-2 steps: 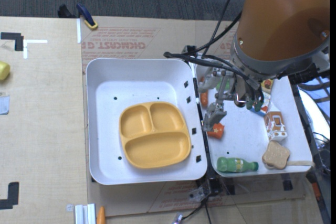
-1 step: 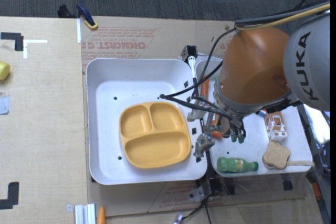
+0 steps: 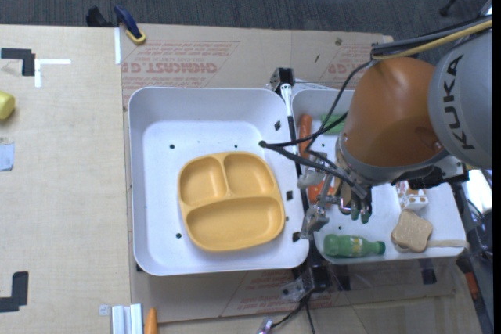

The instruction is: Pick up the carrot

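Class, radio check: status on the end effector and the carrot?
End effector low over right bin, near carrot. Carrot by bin's left wall, partly hidden. Green bottle, bread slice nearby.

The arm (image 3: 407,117) covers most of the right bin (image 3: 446,227), so a large part of the bin's floor is hidden. The carrot (image 3: 304,126) shows as an orange piece beside the arm, its lower part hidden behind cables. The gripper (image 3: 338,207) is too small and cluttered to read, and the arm is cut off by the right edge

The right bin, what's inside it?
In the right bin: a green bottle, a bread slice, and a carrot along the left wall. The arm covers the middle.
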Controlling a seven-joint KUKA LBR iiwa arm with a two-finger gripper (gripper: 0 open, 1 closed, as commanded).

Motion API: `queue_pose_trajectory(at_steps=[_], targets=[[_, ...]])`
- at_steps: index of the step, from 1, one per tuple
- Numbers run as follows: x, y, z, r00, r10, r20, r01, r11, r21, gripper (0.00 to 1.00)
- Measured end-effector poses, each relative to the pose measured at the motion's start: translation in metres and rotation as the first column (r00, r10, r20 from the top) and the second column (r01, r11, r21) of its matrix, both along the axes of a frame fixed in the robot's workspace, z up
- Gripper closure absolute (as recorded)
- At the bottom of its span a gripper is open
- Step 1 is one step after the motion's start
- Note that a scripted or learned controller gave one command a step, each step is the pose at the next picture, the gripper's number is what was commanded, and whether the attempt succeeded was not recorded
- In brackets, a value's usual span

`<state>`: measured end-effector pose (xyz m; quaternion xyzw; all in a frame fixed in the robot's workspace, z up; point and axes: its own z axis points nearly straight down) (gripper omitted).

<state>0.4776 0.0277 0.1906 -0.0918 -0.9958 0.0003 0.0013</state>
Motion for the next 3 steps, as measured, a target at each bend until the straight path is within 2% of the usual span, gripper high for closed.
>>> queue_pose_trajectory(at_steps=[1, 2, 3], targets=[[0.002, -0.01, 0.128, 0.978, 0.209, 0.007, -0.209, 0.978, -0.001, 0.0], [0.018, 0.065, 0.024, 0.982, 0.191, 0.002, -0.191, 0.982, 0.001, 0.0], [0.036, 0.128, -0.098, 0.902, 0.433, 0.006, -0.433, 0.902, 0.001, 0.0]])
